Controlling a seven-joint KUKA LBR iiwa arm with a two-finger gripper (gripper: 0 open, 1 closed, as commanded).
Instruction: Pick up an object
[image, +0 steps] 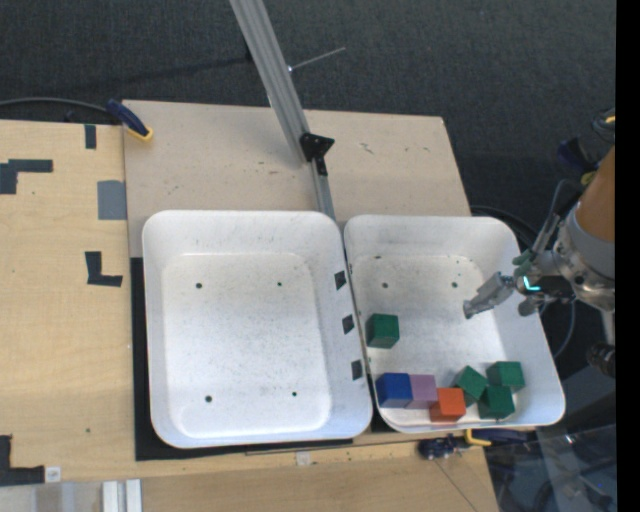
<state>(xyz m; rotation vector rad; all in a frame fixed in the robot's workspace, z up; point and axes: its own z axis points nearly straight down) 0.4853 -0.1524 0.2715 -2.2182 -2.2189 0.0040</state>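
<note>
A: We look down on the bench (400, 160) with two white bins side by side. What do we have, biggest first?

B: The left bin (165, 300) comes first; we see only its speckled white floor. The right bin (420, 235) holds all the blocks.

A: And the arm?

B: We see the arm (600, 215) coming in at the right edge, over the right bin's right rim. Its gripper (490, 297) hangs above the bin's right half, fingers pointing left. Nothing sits between them that we can see; whether they are spread or closed we cannot tell from this angle.

A: Where are the blocks we might pick?

B: One green block (383, 330) sits alone near the bin's left wall, apart from the rest. The others crowd the near wall: a blue block (394, 389) touching a purple block (423, 388), then an orange block (450, 403) just beside it.

A: And at the near right corner?

B: Three more green blocks (495, 402) cluster there, close together, next to the orange one. All lie on the bin floor, below and left of the gripper, none touching it.
</note>
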